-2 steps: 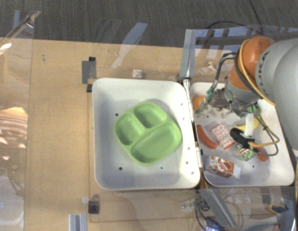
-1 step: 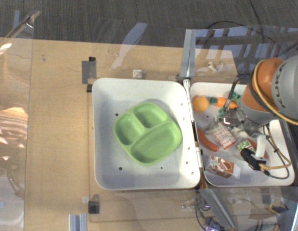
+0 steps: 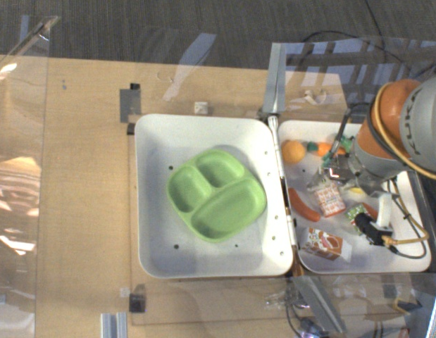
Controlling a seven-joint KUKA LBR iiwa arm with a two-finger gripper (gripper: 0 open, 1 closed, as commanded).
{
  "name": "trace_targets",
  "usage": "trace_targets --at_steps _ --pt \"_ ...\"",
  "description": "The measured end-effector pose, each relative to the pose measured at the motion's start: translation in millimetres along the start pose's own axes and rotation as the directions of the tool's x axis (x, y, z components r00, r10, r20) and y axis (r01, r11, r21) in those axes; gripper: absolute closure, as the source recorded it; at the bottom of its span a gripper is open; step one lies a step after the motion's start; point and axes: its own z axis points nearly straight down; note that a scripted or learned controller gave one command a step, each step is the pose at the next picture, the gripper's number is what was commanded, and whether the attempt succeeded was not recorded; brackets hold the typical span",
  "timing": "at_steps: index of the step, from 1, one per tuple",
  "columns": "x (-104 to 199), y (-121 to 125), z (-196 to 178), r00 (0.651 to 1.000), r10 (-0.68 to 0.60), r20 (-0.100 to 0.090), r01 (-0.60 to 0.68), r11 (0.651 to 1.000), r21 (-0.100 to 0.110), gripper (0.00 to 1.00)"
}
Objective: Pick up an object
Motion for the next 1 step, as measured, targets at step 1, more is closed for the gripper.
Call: trace_targets --at_steps 1 --pt "52.5 10.1 -129.2 0.997 0.073 -0.002 -0.073 0.997 0.022 1.0"
